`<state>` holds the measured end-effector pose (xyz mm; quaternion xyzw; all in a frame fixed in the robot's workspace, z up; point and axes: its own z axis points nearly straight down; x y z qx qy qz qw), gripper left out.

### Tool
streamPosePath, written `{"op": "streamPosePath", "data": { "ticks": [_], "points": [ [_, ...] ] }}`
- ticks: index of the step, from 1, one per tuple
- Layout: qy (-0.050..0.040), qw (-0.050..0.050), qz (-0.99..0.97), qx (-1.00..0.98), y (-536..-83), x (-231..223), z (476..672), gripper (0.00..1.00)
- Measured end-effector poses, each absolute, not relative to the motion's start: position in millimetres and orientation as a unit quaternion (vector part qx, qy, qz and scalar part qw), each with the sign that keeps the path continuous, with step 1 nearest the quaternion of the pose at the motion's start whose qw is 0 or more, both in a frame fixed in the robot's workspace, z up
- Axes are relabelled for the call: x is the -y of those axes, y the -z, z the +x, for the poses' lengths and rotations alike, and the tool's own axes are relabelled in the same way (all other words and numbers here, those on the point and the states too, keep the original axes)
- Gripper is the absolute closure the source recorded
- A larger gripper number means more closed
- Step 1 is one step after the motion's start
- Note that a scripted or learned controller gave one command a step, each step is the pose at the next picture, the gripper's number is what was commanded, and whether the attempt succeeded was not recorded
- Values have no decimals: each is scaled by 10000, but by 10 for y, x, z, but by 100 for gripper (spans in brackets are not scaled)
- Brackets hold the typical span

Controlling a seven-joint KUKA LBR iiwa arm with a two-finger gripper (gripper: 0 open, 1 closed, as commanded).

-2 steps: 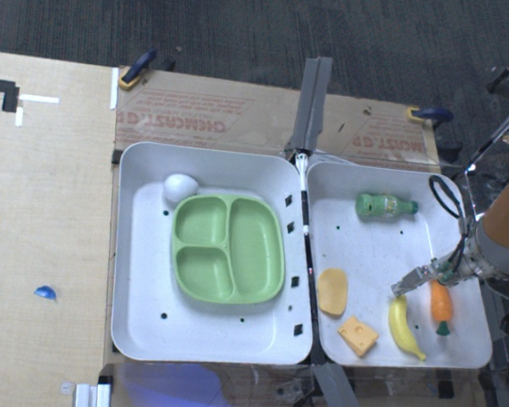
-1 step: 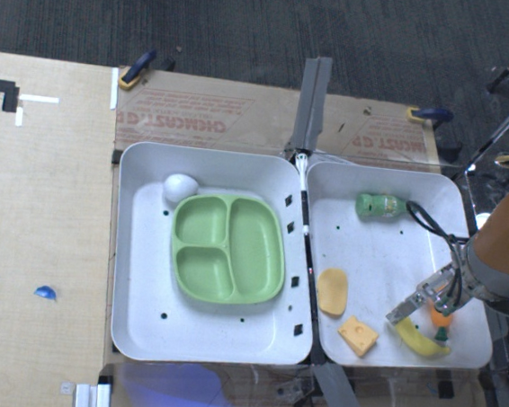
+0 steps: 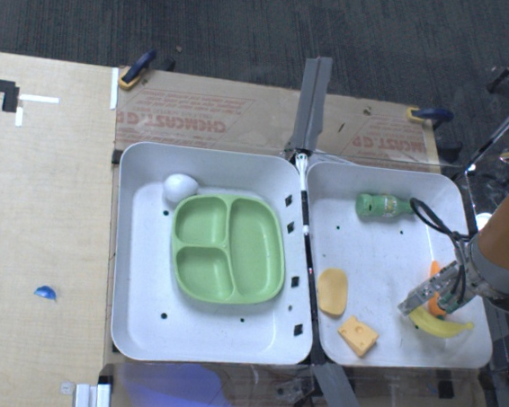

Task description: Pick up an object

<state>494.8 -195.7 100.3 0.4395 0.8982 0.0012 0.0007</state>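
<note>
In the right bin (image 3: 385, 248) lie a green bottle (image 3: 383, 206) at the back, an orange-yellow oval piece (image 3: 333, 290) and a yellow cheese wedge (image 3: 358, 335) toward the front left, and a yellow banana (image 3: 445, 328) at the front right. A small orange item (image 3: 436, 269) lies beside the arm. My gripper (image 3: 425, 300) is down low at the right side of this bin, just above the banana's left end, and partly hides what is beneath it. I see nothing clearly held.
The left bin (image 3: 136, 258) holds a green divided plate (image 3: 228, 247) and a small white round object (image 3: 180, 186) at its back left. A black cable (image 3: 434, 219) loops over the right bin near the bottle. The bin walls are close to the gripper's right.
</note>
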Motion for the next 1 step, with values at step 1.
{"op": "streamPosePath", "data": {
  "ticks": [1],
  "points": [
    [1, 3, 5094, -8605, -1907, 1630, 5196, 100]
  ]
}}
